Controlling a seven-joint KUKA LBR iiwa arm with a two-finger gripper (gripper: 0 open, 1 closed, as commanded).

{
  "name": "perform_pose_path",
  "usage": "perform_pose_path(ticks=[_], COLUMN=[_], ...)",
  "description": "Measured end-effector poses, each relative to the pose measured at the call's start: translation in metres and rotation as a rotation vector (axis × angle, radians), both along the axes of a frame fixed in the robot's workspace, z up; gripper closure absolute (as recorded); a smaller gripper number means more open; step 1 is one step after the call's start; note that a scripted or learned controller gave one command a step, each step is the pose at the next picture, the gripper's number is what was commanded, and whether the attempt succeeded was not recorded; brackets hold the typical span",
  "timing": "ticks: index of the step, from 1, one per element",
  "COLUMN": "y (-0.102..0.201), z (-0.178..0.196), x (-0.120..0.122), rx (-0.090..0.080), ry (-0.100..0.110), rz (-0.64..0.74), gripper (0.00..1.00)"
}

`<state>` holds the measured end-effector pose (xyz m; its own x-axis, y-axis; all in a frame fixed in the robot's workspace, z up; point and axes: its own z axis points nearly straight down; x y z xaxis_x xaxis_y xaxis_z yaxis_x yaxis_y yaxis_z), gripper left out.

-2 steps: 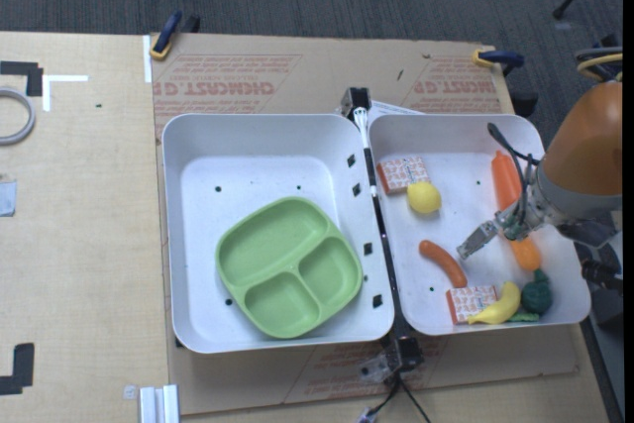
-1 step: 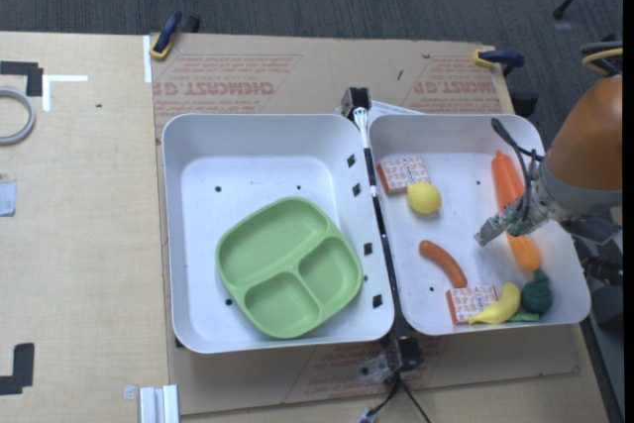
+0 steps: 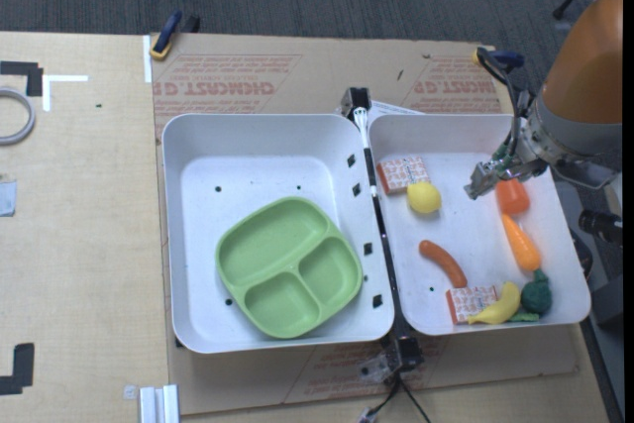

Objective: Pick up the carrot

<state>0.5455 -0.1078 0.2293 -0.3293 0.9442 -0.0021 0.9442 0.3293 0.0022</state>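
Carrot (image 3: 521, 243) lies in the right bin (image 3: 466, 139), toward that bin's 3 o'clock side, long axis running from about 11 to 5 o'clock. Its upper end sits just below an orange-red block (image 3: 512, 196), close to touching. Green broccoli (image 3: 537, 296) lies near the carrot's lower tip, at the bin's 5 o'clock corner.

Gripper (image 3: 492, 175) hangs over the bin at about 2 o'clock, just left of the block. Whether the fingers are spread or closed: cannot tell, they are small and blurred. Nothing seen between them. Carrot lies apart from the gripper, down toward 5 o'clock from it.

Other contents of the right bin: lemon (image 3: 424, 197) near centre-left; small box (image 3: 401, 173) with red-and-white print touching it at 11 o'clock, print too small to read. Sausage (image 3: 442, 263) below centre. Banana (image 3: 499, 304) at 6 o'clock, resting on a second printed box (image 3: 468, 300), also unreadable.

Left bin (image 3: 198, 154) holds a green divided plate (image 3: 288, 265), three compartments, toward 5 o'clock.

Cardboard (image 3: 228, 79) beneath both bins bears red lettering, upside down to the camera; not legible enough to transcribe with certainty.
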Motion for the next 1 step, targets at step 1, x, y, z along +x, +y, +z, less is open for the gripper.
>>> perform_pose_path(ticks=[1], y=[-0.0625], z=[-0.0908], x=[0.0228], rx=[0.000], ry=[0.002], rz=[0.330], gripper=[1.00])
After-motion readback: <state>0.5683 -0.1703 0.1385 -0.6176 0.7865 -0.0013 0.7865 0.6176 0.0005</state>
